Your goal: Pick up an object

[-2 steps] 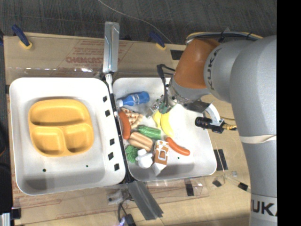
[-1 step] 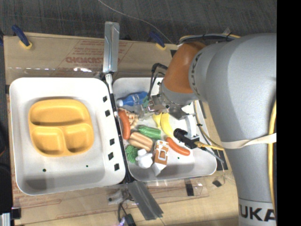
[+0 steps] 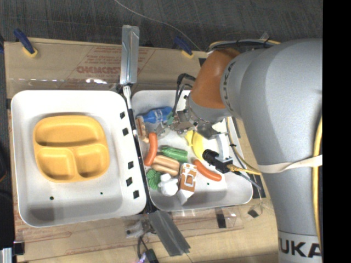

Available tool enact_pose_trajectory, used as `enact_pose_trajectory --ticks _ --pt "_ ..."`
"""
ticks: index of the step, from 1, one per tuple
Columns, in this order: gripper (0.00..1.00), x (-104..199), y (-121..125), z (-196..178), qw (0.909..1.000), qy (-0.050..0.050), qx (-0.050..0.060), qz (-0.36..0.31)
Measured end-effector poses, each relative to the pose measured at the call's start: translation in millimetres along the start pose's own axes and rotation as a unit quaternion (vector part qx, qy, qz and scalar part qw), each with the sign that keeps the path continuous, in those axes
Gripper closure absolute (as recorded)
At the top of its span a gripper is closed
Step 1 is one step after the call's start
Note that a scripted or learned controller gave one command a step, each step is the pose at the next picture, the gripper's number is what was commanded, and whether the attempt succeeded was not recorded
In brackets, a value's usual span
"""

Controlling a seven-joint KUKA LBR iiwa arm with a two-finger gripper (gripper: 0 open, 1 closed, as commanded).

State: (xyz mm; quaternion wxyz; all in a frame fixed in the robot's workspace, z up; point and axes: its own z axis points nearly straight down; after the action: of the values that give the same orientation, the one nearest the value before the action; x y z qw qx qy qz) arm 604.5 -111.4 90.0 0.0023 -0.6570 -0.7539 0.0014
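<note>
Toys crowd the right bin (image 3: 241,193) — which one the arm (image 3: 274,103) is after I cannot tell, and whether its gripper (image 3: 178,122) is released or clenched is hidden. It hangs near the bin's far-left corner, beside a blue toy (image 3: 155,115). The risk is a crowded pick: neighbours nudged, a glancing grasp. Below lies a hot dog (image 3: 167,164), long axis running across the bin, then an orange sausage (image 3: 151,148), set lengthwise along the left wall.
</note>
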Motion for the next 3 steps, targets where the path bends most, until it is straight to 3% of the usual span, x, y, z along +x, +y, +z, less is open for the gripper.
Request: enact_pose_trajectory --ticks 1,2,3 --pt "0.0 30 35 -104 0.9949 -0.001 -0.004 0.1" --pt "0.0 16 19 -226 0.9922 -0.001 -0.005 0.124" --pt "0.0 -3 -33 -49 0.9978 0.001 0.006 0.066"
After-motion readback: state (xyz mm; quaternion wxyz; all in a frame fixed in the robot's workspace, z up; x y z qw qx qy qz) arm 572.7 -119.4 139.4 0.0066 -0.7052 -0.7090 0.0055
